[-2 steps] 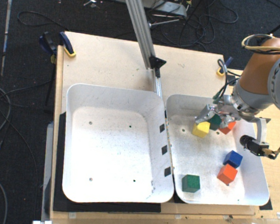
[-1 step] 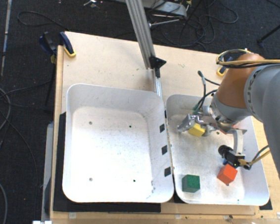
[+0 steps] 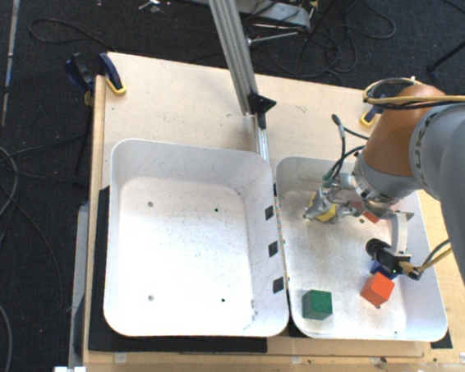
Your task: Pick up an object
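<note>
The metal two-finger gripper [image 3: 323,209] hangs low over the far part of the right shallow white plastic bin [image 3: 416,324], and its fingers pinch a small yellow object [image 3: 326,215] between them. Toward the near rim of that bin lie a green cube [image 3: 317,304] and, well to its right, an orange block [image 3: 377,289]. The left shallow white bin [image 3: 122,211] sits just beside it, their rims touching.

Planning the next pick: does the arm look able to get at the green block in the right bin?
Probably yes. The green block lies alone on the right bin floor, uncovered, with the gripper above the same bin.
</note>
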